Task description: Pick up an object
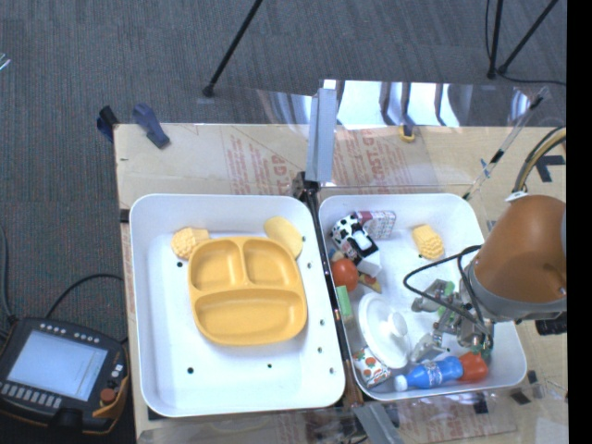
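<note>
Two shallow white bins (153,248) on the tabletop.
Hand (450,333) low in right bin above blue plastic bottle (433,374); grip unclear.

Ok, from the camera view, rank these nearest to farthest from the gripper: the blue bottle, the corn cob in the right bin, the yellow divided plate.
1. blue bottle, just below the gripper, at the right bin's front.
2. corn cob, at that bin's back.
3. yellow divided plate, in the left bin.

Dark grey carpet (111,44) surrounds the cardboard-topped bench (213,160), with black stand legs (239,35) behind it.
</note>
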`<state>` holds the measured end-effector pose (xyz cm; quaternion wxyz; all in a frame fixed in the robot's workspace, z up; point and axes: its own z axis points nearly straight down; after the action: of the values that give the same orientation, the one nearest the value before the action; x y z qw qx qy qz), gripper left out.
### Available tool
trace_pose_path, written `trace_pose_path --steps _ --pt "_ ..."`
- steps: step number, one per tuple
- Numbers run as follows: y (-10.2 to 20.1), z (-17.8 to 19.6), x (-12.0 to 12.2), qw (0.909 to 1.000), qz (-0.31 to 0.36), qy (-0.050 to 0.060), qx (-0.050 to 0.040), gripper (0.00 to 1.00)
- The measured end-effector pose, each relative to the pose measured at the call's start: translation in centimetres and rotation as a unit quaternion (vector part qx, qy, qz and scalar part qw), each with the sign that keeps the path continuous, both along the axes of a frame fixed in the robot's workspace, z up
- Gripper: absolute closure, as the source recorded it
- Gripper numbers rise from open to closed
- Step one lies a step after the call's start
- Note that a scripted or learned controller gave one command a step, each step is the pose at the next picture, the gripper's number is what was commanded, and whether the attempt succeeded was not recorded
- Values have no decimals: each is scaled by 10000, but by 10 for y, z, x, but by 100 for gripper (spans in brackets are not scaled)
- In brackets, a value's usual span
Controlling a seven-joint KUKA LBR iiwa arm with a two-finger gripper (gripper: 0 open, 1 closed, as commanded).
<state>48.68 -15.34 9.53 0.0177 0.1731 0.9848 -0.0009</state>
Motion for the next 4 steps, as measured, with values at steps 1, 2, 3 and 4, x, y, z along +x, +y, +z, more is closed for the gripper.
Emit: trace_pose_path --steps 1,2,3,4 --pt "45 -7 85 9999 37 148 23 0" --pt "45 -7 16 9959 -891 139 46 0" --pt "5 -8 72 9917 -1277 166 63 0" --pt "-59 -7 111 9976 -667 155 50 0"
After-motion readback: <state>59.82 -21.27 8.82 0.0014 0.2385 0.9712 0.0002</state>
